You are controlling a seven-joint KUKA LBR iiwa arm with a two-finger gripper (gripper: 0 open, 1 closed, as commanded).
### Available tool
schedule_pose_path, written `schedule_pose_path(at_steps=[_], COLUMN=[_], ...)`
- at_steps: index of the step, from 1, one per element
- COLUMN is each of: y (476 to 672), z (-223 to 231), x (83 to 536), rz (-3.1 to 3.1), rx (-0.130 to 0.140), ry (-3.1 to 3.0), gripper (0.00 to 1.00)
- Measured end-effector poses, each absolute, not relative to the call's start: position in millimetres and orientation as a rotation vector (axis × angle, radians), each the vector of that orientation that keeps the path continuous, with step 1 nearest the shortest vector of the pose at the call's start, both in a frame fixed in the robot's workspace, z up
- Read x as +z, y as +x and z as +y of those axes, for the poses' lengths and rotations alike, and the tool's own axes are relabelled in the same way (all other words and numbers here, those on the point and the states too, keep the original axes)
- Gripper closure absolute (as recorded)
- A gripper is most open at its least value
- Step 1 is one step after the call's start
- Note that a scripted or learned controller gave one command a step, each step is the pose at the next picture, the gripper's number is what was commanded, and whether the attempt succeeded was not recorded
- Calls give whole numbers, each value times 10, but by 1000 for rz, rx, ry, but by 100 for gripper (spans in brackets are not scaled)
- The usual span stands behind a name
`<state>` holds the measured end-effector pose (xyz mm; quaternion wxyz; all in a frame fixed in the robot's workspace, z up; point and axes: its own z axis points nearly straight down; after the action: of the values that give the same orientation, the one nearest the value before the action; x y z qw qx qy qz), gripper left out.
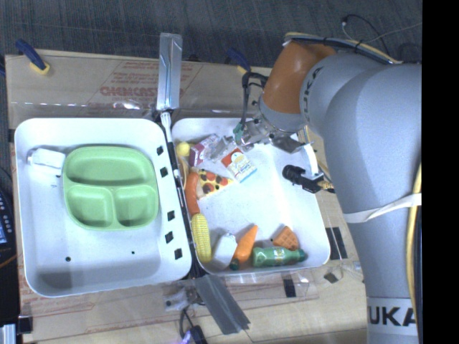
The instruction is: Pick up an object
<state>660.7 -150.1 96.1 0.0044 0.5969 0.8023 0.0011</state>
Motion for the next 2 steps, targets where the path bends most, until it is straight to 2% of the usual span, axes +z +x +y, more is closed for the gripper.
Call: schedule_pose_path(at_steps=[1, 2], y=[6191, 6565], z=[-1737, -1588], x=[886, 881], rz=[2417, 2135], rx=[-6, -6], ry=[2016, 2311], gripper=[0, 0])
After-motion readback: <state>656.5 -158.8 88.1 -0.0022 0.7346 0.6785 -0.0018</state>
